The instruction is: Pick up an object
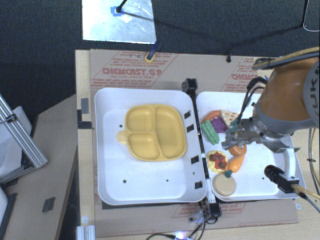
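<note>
My gripper [234, 140] hangs low over the middle of the right bin [260, 159], among a cluster of toy foods. An orange carrot [236, 162] with a green tip lies just below it, its upper end tucked under the gripper. To the left lie a green ridged piece [209, 132], a purple piece [219, 125], a red-orange sausage [210, 116] and a pale cracker [229, 117]. A red and yellow piece [217, 159] and a round tan cookie [224, 185] sit nearer the front. The gripper body hides whatever is between the jaws.
The left bin [110, 174] holds a yellow divided plate [152, 132]. A black hinged divider [198, 139] runs between the bins. The arm's orange band [287, 96] looms over the right bin's far right side.
</note>
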Tool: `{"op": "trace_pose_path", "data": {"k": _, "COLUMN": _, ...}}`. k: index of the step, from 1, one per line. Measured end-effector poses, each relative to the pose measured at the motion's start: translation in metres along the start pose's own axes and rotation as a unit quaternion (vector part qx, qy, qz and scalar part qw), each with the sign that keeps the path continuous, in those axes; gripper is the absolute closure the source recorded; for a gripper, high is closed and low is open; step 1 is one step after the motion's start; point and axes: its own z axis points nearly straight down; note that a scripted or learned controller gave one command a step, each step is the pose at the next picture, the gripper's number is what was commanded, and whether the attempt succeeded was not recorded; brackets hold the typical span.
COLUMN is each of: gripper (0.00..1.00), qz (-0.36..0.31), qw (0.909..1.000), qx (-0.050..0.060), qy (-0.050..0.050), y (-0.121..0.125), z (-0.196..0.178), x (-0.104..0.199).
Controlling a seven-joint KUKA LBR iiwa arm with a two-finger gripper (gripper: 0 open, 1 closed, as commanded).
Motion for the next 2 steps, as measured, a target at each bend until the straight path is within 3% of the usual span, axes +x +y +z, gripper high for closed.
{"op": "trace_pose_path", "data": {"k": 2, "gripper": 1.0, "qz": 0.0, "qw": 1.0, "qx": -0.002, "qy": -0.001, "y": 0.016, "z": -0.002, "x": 0.003}}
